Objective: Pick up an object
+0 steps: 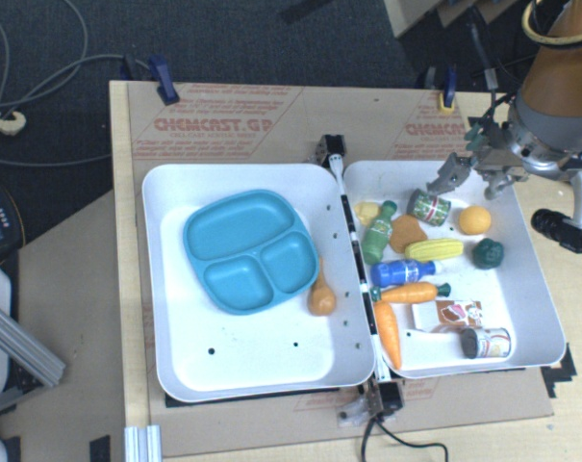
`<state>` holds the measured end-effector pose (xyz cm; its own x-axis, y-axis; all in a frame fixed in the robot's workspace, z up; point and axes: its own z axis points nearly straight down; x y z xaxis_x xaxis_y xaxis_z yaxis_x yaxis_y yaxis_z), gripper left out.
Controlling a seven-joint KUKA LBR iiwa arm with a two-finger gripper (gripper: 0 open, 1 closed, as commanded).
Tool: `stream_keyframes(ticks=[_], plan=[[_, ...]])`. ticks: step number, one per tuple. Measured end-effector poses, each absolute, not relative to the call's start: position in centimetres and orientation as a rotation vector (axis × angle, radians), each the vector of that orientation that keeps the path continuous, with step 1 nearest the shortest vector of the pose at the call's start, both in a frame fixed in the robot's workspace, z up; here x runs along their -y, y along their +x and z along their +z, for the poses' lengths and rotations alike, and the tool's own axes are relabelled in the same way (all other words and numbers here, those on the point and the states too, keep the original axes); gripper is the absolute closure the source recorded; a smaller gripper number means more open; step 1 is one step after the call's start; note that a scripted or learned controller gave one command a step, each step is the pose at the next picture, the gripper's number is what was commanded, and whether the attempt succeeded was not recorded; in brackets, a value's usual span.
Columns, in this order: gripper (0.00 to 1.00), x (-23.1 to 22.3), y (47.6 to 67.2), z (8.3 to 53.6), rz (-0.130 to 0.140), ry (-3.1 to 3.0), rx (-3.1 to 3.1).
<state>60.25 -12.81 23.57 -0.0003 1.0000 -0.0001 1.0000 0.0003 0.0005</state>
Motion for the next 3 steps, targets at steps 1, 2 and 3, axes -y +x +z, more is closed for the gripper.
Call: stream_keyframes(ticks=[1, 2, 3], plan=[[0.00, 14.1, 64.6, 17.3, -0.001, 2.218, -2.223], [0.00, 12.5, 63.1, 14.0, -0.004, 2.223, -2.227], [0.00, 16.6, 66.8, 8.5, 0.008, 2.222, -2.216]])
